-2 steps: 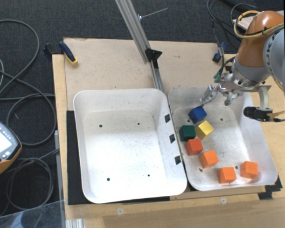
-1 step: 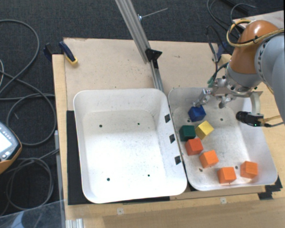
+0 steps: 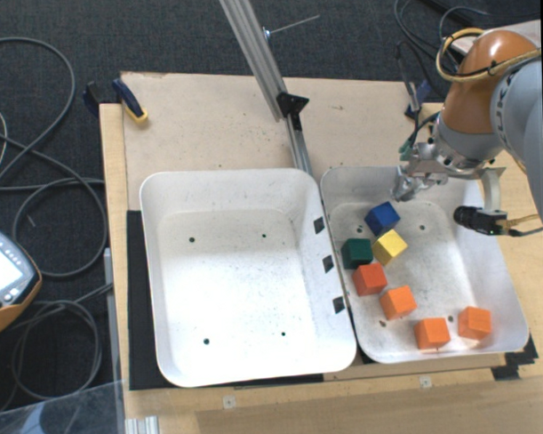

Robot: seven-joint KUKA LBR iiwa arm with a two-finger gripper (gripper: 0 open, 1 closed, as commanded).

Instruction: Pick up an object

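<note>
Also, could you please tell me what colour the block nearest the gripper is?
Blue: the block just below the gripper, seen in the camera view.

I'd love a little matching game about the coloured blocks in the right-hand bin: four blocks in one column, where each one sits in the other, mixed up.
Blocks:
1. blue block
2. green block
3. yellow block
4. orange block nearest the bin's right wall

Places:
A. near the front right corner of the right bin
B. closest to the gripper
C. leftmost of the blocks, near the divide between the bins
D. just in front of the blue block, right of the green one

Pairs: 1-B, 2-C, 3-D, 4-A
</note>
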